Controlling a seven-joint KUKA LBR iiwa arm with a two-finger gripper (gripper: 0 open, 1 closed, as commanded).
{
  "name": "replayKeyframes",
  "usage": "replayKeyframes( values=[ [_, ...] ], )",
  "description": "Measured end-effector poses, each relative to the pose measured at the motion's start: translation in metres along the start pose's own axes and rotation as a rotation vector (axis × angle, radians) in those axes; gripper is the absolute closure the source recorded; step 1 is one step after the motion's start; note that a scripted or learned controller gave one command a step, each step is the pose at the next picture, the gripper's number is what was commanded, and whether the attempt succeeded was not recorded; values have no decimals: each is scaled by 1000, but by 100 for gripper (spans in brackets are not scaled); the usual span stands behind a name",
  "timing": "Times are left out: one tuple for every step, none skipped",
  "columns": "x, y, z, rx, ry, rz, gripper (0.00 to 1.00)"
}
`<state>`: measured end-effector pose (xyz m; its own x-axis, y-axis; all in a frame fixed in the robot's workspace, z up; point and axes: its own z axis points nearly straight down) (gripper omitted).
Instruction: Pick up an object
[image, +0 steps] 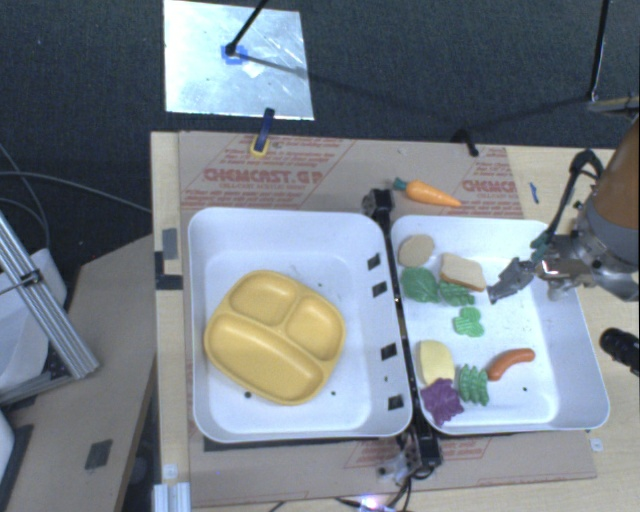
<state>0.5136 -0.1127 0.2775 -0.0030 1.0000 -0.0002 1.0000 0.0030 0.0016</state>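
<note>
The right white bin (575, 375) holds toy food: a tan round cookie (416, 249), a bread slice (463, 270), a green leafy piece (422, 287), a small green piece (468, 322), a yellow piece (435, 360), a purple piece (441, 400), a green spiky piece (472, 384) and an orange-red sausage (510, 361). My gripper (506, 281) hangs over the bin's right half, just right of the bread slice, its tip pointing left. Nothing is seen between its fingers.
The left white bin (215, 235) holds a yellow divided plate (275, 335). An orange carrot (428, 193) lies on the cardboard behind the right bin. A metal frame stands at the far left. A silver sheet lies at the back.
</note>
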Motion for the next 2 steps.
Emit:
replayKeyframes(
  values=[
    [94, -29, 94, 10, 5, -9, 0],
    [87, -25, 78, -3, 1, 2, 100]
  ],
)
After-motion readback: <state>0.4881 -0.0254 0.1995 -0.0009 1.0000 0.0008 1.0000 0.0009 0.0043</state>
